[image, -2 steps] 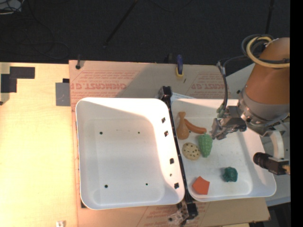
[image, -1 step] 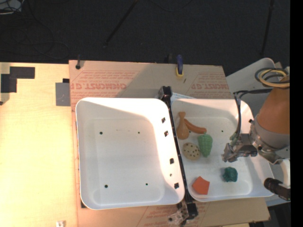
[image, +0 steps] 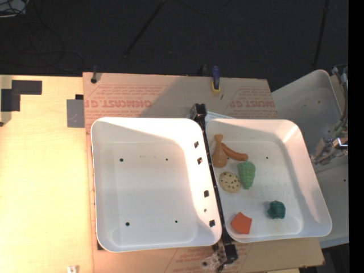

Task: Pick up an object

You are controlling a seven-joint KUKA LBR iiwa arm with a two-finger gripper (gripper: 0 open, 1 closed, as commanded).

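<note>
Objects for picking are all lying in the right bin, as the camera view is showing. A tan drumstick-shaped piece is resting near the bin's left wall, and an orange sausage-shaped piece is touching it on the side away from that wall. Just below them a speckled round cookie is sitting beside a green lumpy piece, very close or touching. A teal lump is lying apart, toward the bin's near right corner, and an orange-red block is sitting close to the near edge. The left bin is standing next to it on the cardboard sheet.

Whether the jaws are spread or pressed together cannot be told. Judging from this, the task is standing at its beginning: nothing is lifted yet. The next move is probably calling for one target. The teal lump and the orange-red block are looking easiest, because each has free space around it.
</note>
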